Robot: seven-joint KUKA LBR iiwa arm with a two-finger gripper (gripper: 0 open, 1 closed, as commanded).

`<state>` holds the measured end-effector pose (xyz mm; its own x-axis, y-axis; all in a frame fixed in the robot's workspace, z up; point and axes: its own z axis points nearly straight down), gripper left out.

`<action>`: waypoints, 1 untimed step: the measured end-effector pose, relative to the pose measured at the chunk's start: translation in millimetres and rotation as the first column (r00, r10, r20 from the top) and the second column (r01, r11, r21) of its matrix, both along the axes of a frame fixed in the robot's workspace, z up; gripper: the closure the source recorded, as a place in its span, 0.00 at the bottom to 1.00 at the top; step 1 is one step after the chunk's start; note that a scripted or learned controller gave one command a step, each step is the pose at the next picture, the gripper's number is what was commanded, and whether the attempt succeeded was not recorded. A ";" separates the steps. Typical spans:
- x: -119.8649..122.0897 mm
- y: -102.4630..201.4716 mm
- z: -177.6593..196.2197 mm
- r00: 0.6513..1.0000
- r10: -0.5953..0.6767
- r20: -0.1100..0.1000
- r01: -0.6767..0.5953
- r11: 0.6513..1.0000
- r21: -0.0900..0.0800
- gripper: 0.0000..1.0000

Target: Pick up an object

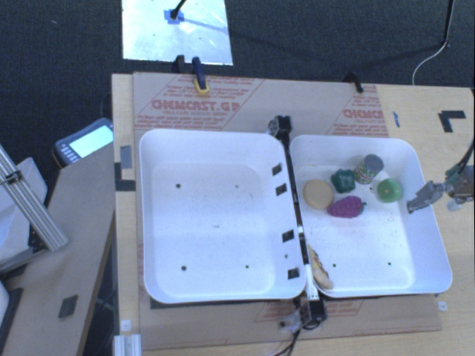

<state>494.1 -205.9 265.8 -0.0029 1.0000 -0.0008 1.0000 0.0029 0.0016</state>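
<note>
The end effector [420,199] sits low at the right rim of the right bin [386,282], grey fingers pointing left over the edge, and they look pressed together with nothing between them. Closest to it, just inside the bin, is a green ball [389,190], near the tips but apart from them. Moving left, a small can [367,169] stands tilted at the back of the cluster, and just beside it a dark green piece [343,180] lies on the bin floor. In front of those two, a purple lump [346,207] rests close below the dark green piece, and to its left a round tan disc [318,193] lies flat, very near the purple lump. All five are grouped in the far half of the right bin. Down at the near left corner of that bin, well apart from the cluster, a tan, banana-like item [321,271] lies along the wall against the divider. The left bin [215,280] sits side by side with the right one, their rims touching along the middle. Both rest on a cardboard sheet [252,99] with red lettering, laid on the wooden surface [427,106]. Beyond it, on the dark floor, lies a metal plate [177,21].
</note>
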 end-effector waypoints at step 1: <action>51.4 14.2 227.1 1.000 0.005 0.021 -0.005 1.000 -0.007 0.00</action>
<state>545.6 -191.6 492.9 -0.0077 0.9999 -0.0080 0.9997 0.0079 0.0221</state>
